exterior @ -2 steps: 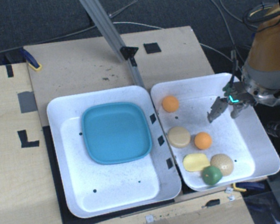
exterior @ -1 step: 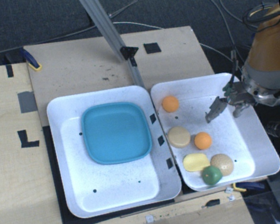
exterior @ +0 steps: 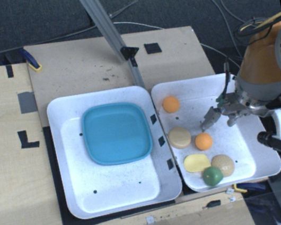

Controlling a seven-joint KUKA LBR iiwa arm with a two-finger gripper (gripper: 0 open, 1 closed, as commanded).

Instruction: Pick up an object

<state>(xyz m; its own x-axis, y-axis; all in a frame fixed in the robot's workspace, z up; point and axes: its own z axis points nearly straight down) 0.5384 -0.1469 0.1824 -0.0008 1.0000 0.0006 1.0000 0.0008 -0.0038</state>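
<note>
1. We take the right bin (exterior: 247,168) as our landmark; it lies just beside the left bin (exterior: 69,165), their inner walls touching along the middle of the bench.
2. The gripper (exterior: 210,119) hangs over the middle of the right bin, reaching in from the bin's right side. We see one dark finger (exterior: 208,120) slanting down toward the bin's left; whether the fingers are spread or pressed together we cannot tell, and we see nothing between them.
3. Six small things lie in the right bin, all toward its left half. An orange ball (exterior: 171,104) sits near the bin's far left corner.
4. A beige round piece (exterior: 179,138) lies against the bin's left wall, about halfway down. A second orange ball (exterior: 204,141) sits just beside it, toward the bin's middle and just below the gripper's finger.
5. A yellow piece (exterior: 196,162) lies near the bin's near wall. It is the one oblong thing; its long axis runs roughly across the bin, left to right, slightly tilted.
6. A green ball (exterior: 212,176) touches the yellow piece at the bin's near edge, and a tan round piece (exterior: 223,164) touches the green ball on its right.
7. A blue plate (exterior: 116,133) lies flat in the left bin, well apart from the right bin's contents.
</note>
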